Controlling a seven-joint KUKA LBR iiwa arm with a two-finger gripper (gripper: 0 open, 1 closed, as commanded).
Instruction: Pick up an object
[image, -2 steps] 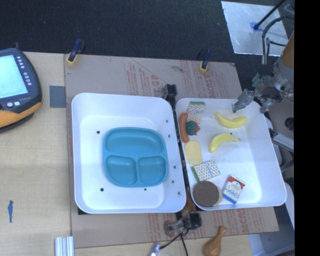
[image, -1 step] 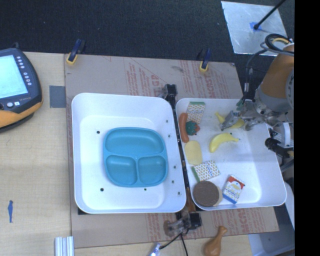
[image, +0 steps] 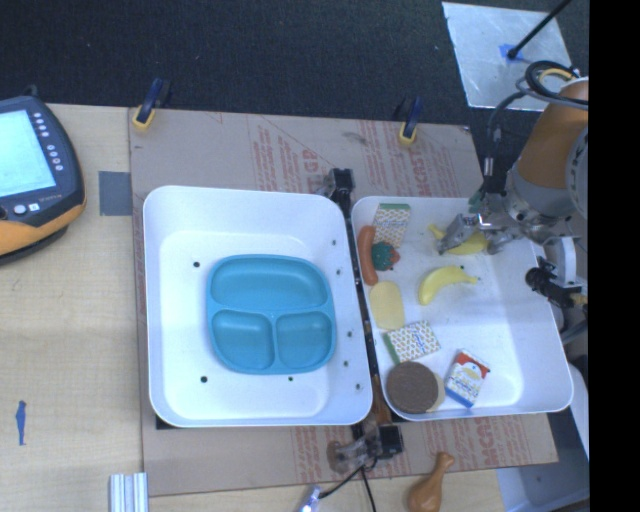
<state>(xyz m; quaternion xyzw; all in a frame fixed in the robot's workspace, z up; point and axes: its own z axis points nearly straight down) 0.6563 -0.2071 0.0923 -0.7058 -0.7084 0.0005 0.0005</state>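
Note:
My gripper (image: 468, 237) hangs low over the far part of the right bin (image: 535, 340), open. It stands over a small yellow object (image: 440, 232) that peeks out on its left side; I cannot tell whether it touches it. Just in front lies a yellow banana (image: 445, 283). Along the bin's left side sit a green-and-white box (image: 392, 220), an orange sausage shape (image: 366, 250), a red-and-green item (image: 384, 258) and a pale yellow block (image: 387, 305). Nearer the front are a checked packet (image: 413, 340), a brown disc (image: 413, 387) and a small carton (image: 465, 378).
The left bin (image: 170, 300) holds a blue divided plate (image: 270, 310). A teach pendant (image: 30, 170) lies on the bench at the far left. A tan drumstick-shaped toy (image: 430, 486) lies outside the bins at the front. Blue clamps (image: 150, 103) grip the board's far edge.

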